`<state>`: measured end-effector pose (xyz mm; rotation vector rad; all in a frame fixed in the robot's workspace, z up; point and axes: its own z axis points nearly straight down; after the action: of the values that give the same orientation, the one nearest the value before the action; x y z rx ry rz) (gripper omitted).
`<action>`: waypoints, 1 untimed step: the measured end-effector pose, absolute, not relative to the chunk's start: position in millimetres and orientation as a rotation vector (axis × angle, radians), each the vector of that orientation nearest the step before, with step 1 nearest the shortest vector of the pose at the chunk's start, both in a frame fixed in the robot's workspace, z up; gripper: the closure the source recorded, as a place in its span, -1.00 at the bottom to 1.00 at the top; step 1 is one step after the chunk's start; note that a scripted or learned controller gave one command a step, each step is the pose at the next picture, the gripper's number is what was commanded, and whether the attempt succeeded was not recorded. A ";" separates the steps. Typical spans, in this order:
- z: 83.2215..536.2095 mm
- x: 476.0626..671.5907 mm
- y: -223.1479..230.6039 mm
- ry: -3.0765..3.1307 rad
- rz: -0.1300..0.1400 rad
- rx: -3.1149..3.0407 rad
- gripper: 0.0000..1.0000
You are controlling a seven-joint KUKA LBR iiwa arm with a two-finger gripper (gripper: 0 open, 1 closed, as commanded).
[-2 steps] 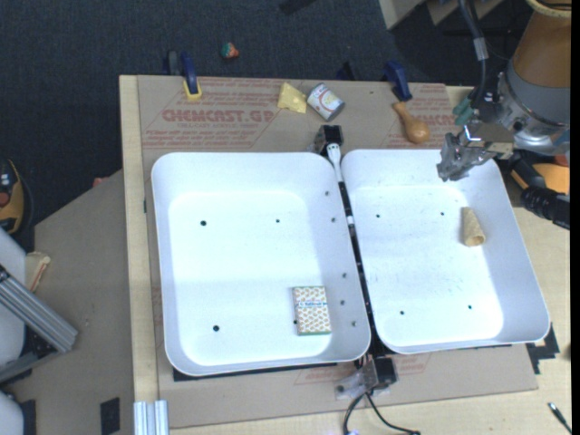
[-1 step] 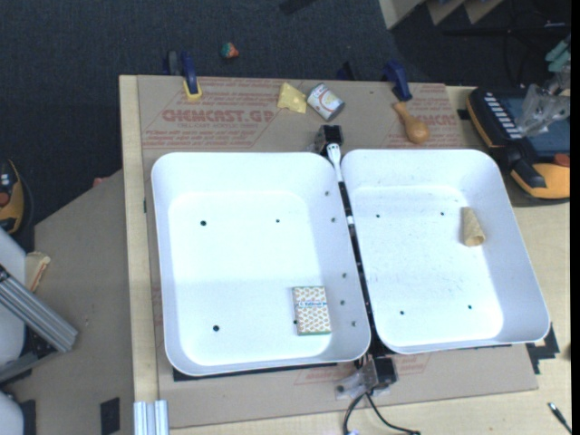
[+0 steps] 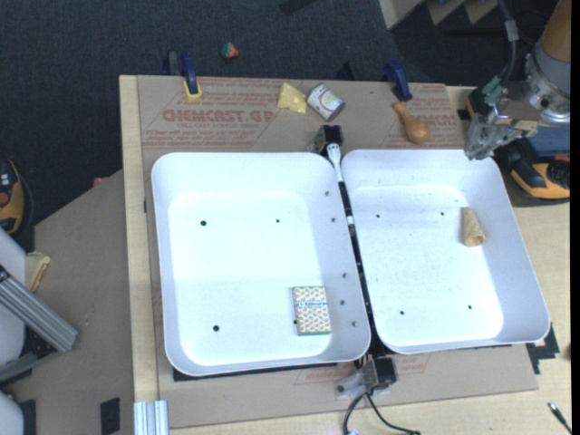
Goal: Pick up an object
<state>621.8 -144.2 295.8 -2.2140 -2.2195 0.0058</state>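
The end effector [image 3: 478, 145] is positioned above the far right corner of the right bin [image 3: 507, 320]; its degree of opening cannot be determined, and no object is visible in it. A tan cone-shaped object [image 3: 471, 226] lies inside the right bin, near its right wall. A patterned square packet [image 3: 311, 310] lies in the left bin [image 3: 181, 270], near the wall adjoining the right bin.

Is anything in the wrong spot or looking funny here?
Yes. A yellow piece, a small can and a brown wooden thing lie on the brown board behind the bins, outside them. A tiny colourful thing sits on the dark floor.
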 end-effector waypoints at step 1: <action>351.9 609.1 -196.2 -2.223 -0.002 -2.234 1.00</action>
<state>609.1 -196.2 351.9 -2.2338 -2.2230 -0.0024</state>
